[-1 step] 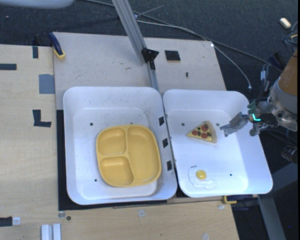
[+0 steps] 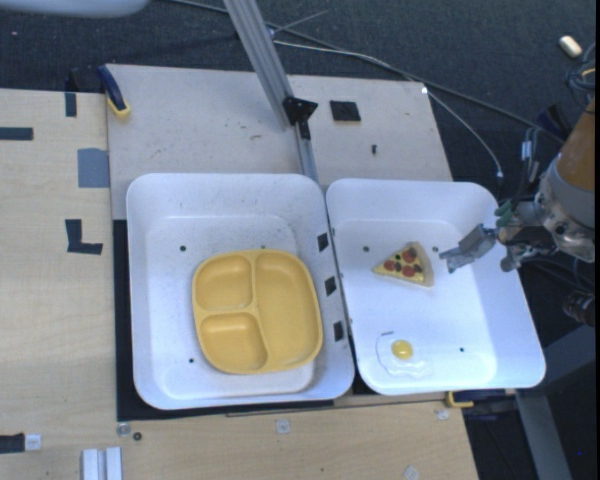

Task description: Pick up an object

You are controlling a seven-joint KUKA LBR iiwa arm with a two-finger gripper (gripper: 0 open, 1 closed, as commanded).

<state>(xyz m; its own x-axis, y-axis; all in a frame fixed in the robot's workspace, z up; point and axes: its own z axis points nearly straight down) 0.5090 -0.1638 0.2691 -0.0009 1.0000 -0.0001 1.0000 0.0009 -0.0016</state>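
So the grey arm with the orange band is coming in from the right, and its two-finger tool [image 2: 470, 249] sits low over the right edge of the right-hand shallow white plastic bin [image 2: 500, 353]. I honestly can't tell whether the tool is released or clenched at this resolution, but nothing is visibly caught in it. The closest candidate is the small toy pizza slice, a tan wedge with red and green toppings [image 2: 406, 265], lying flat in the upper middle of that bin, just beside the tool's tip and to its left, apart from it as far as I can see. Further toward the near rim there's a flat toy fried egg, white with a yellow yolk [image 2: 401, 354], well apart from the tool. The left-hand white bin [image 2: 150, 268] holds a yellow plastic divided plate with three compartments [image 2: 257, 310], which looks too wide to bother with. If I were setting this up, I'd go for the pizza: slide left until the tool is centred over the slice, line the closing direction across the narrower part of the wedge, then drop right to the bin floor, because it's thin and a high close would just skim over it. The rest of the tabletop [image 2: 220, 118] isn't in the way.
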